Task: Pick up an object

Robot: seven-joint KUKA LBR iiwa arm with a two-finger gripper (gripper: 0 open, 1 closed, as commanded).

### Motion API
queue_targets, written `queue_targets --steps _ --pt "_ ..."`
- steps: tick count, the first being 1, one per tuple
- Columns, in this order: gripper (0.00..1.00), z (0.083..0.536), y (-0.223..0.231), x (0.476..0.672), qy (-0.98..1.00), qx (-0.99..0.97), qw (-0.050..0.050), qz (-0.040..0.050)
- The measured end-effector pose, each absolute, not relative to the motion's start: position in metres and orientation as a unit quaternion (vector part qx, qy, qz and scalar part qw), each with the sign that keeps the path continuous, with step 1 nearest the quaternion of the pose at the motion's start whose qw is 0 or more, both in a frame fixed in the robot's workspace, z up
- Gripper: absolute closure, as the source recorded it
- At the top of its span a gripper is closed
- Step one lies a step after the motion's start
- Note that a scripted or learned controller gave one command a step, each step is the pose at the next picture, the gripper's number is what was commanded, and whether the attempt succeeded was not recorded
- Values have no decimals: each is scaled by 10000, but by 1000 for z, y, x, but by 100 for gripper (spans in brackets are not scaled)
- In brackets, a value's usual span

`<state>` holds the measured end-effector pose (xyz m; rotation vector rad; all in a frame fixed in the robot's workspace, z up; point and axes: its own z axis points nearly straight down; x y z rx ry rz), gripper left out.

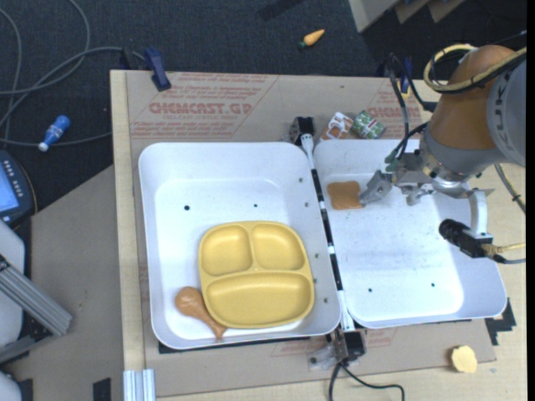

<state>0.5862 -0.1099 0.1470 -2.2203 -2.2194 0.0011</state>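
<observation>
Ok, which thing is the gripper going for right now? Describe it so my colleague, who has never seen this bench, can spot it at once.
Start at the right-hand white bin, the one the grey and orange arm reaches over. In its upper left corner, close to the divider between the bins, lies a small flat tan-brown piece, just left of the gripper. It is the only loose object in that bin; the yellow divided tray sits in the other one.

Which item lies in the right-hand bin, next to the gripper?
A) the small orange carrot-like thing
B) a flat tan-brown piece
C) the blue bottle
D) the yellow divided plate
B: the flat tan-brown piece lies by the left wall of the right bin, just left of the gripper; the yellow divided plate sits in the left bin.
</observation>
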Motion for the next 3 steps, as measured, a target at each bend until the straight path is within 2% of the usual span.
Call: queue_targets --steps 1,2,3 --pt "0 81 -116 645 -7080 -7062 -13 -8" --pt "100 96 -116 644 -7078 -7064 -21 -19" --pt "100 134 -99 603 -7069 -7073 14 4"
